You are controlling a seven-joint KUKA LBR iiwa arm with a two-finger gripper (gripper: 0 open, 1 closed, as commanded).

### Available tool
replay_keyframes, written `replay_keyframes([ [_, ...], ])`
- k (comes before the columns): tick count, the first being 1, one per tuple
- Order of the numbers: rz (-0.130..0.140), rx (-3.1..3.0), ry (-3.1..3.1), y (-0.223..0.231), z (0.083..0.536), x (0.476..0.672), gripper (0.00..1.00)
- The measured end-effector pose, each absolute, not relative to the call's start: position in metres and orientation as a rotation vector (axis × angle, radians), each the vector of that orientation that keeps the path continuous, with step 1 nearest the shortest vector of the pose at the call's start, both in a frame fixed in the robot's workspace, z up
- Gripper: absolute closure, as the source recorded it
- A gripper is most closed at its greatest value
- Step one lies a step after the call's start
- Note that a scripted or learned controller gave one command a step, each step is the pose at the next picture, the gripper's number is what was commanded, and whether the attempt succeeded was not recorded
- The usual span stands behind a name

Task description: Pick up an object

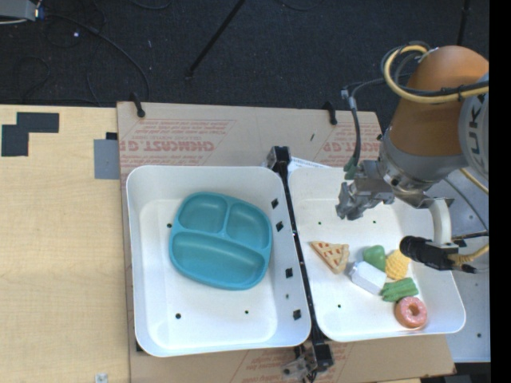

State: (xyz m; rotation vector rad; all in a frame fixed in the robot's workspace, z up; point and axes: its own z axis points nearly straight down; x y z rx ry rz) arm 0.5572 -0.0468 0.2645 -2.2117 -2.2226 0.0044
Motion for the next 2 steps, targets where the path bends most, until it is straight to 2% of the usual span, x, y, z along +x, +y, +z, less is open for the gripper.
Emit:
replay_keyframes([
  [1,0.004,-2.212,-2.223,0.004,0.262,0.534,1.0],
  [2,0.005,-2.211,-2.223,0.059,0.244,0.521,1.0],
])
